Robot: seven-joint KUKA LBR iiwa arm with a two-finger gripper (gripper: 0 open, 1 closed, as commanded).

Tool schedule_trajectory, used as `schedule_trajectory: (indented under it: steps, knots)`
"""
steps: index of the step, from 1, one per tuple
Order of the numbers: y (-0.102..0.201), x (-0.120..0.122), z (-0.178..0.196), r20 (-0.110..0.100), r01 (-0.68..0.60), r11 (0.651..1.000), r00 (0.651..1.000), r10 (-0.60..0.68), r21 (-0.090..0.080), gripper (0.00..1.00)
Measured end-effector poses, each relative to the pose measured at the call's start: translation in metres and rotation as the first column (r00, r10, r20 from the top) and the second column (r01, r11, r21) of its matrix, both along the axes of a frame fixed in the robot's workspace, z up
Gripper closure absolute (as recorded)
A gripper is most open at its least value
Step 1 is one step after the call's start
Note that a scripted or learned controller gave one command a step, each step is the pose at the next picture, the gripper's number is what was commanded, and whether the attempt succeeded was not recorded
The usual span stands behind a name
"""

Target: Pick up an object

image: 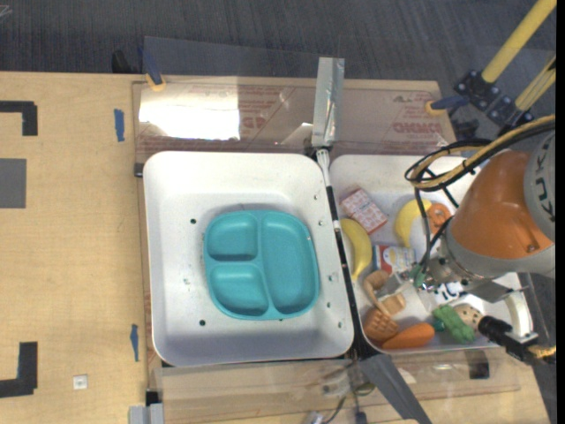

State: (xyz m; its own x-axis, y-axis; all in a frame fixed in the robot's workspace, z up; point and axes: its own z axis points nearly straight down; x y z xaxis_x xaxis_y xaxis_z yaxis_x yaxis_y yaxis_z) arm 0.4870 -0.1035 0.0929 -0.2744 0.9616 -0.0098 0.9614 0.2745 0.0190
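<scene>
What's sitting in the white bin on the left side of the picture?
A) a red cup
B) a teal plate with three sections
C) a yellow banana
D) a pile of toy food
B: the left bin holds a teal divided plate with three compartments, while the banana and the other toy food lie in the right bin, where the arm reaches in.

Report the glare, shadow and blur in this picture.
Camera view: strong glare on the clear panel behind the left bin; soft, even light on the teal divided plate, with faint shadow at its edge; the orange band on the arm looks soft and slightly blurred; the toys in the right bin stay fairly sharp, like the banana.
</scene>
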Motion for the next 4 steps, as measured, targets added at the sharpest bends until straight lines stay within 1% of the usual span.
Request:
schedule_trajectory:
  steps: [1, 2, 3, 4]
  knots:
    - [0.001, 0.001, -0.001, -0.008, 0.5, 0.866, 0.866, -0.5, 0.016, 0.0]
    - [0.003, 0.005, 0.009, -0.003, 0.498, 0.867, 0.867, -0.498, 0.022, 1.0]
    - [0.073, 0.017, 0.129, -0.02, 0.52, 0.854, 0.854, -0.519, 0.007, 1.0]
    - [0.097, 0.031, 0.143, -0.023, 0.345, 0.939, 0.938, -0.345, 0.001, 1.0]
